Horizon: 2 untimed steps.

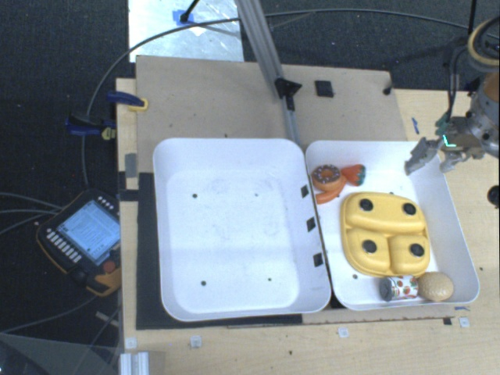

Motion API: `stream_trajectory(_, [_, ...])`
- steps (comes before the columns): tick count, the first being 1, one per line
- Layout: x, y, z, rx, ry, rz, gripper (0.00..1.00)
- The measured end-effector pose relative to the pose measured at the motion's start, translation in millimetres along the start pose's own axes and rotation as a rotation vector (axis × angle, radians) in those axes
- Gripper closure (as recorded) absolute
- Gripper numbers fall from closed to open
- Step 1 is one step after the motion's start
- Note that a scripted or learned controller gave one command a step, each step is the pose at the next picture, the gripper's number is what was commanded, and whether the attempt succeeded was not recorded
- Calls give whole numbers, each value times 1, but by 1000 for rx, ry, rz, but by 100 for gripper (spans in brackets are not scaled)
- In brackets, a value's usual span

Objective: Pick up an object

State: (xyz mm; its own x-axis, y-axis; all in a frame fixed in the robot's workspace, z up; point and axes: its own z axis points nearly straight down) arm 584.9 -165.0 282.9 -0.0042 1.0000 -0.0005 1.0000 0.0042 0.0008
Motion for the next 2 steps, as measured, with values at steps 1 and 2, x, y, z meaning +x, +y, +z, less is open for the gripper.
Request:
stream_trajectory(1, [0,0,-1,-1,0,0,0])
stream_trajectory(2, [-10,4,51,2,0,3,0])
